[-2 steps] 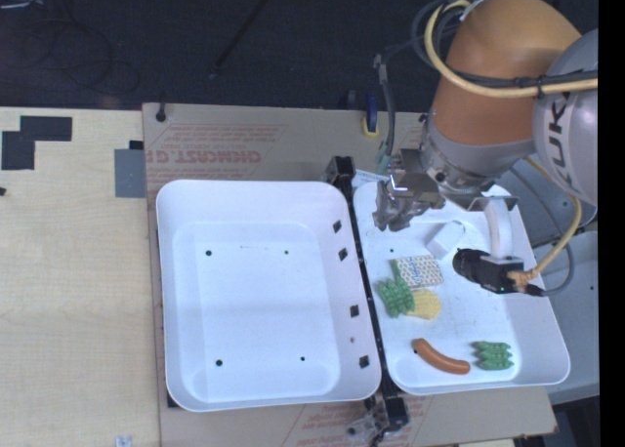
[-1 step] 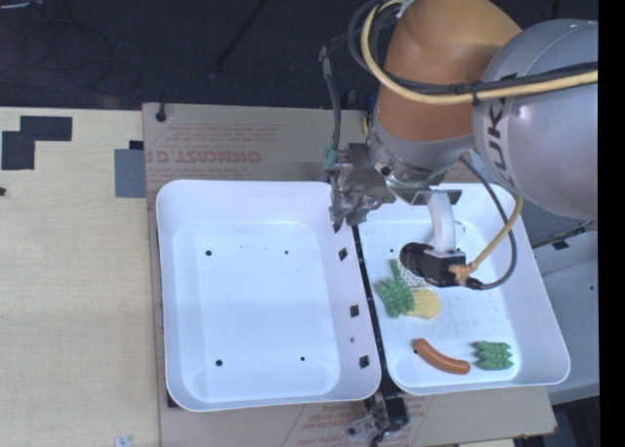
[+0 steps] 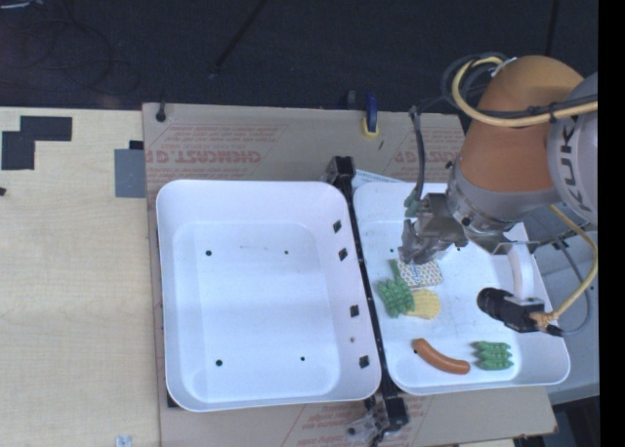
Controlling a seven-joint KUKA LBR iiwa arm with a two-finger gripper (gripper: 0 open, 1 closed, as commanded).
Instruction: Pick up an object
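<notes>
My gripper (image 3: pixel 422 252) hangs low in the right bin (image 3: pixel 391 203), directly over a small white dotted piece (image 3: pixel 424 275). Just below it lie a green leafy toy (image 3: pixel 395 296) and a yellow corn-like piece (image 3: pixel 426 305), touching each other. An orange sausage (image 3: pixel 439 356) lies near the bin's front wall, with a green pea pod (image 3: pixel 493 355) to its right. The wrist hides the gripper's tips.
The left bin (image 3: pixel 256 294) sits beside the right one, parted from it by a black clamped ridge (image 3: pixel 354 279). Both rest on a cardboard sheet (image 3: pixel 244 147) on the pale bench. The bulky orange-banded arm covers the right bin's far right corner.
</notes>
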